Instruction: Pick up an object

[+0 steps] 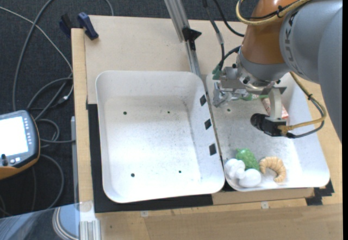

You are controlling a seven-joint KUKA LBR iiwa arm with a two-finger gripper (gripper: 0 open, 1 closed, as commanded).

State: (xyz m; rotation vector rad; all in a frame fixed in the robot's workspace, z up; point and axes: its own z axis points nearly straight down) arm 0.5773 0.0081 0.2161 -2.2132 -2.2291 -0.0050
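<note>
Gripper (223, 98) low over right bin (315, 146), finger state unclear, white object (242, 172), green object (247, 157), croissant toy (274, 167) clustered near front.

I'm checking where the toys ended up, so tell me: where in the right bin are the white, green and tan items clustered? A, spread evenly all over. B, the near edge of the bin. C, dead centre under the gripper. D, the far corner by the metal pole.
B: the white lump, green item and tan croissant-shaped item sit together along the right bin's near edge, apart from the gripper.
</note>
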